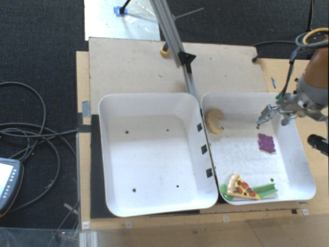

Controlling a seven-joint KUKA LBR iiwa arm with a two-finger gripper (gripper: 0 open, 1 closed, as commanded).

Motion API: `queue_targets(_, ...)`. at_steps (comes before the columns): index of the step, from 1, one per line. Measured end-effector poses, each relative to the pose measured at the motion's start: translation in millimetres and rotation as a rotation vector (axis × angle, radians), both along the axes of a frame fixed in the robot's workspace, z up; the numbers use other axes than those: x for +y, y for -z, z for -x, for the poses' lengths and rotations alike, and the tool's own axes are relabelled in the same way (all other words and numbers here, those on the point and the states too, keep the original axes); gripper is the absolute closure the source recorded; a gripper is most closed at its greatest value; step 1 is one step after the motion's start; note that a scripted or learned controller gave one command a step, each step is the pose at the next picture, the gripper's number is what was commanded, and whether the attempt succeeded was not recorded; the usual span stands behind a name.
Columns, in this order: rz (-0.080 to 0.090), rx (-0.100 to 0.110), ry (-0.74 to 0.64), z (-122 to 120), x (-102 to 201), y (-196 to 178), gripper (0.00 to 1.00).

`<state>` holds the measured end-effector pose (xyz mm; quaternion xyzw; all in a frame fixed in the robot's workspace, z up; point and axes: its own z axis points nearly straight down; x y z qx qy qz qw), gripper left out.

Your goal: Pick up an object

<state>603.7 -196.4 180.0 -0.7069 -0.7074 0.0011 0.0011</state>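
My gripper (273, 120) hangs over the back right part of the right bin (303, 153). Its two metal fingers stand apart, with nothing between them. A flat purple piece (266, 143) lies on the bin floor just in front of the fingers. A tan croissant-shaped toy (214, 121) rests against the bin's left wall. At the bin's front edge lies a pizza slice (241, 188), with a green piece (265, 190) to its right.
The left bin (110, 138) stands beside the right one, sharing a divider with black clips (204, 149). A slanted metal pole (172, 32) crosses the board behind the bins. Cables and a pendant (7, 181) lie on the floor at the left.
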Motion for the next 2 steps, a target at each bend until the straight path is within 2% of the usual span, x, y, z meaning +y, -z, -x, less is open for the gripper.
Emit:
queue_targets(1,-0.001,0.001,0.000,4,3,62,0.00)
queue_targets(2,0.004,-0.008,-0.001,3,2,89,0.00)
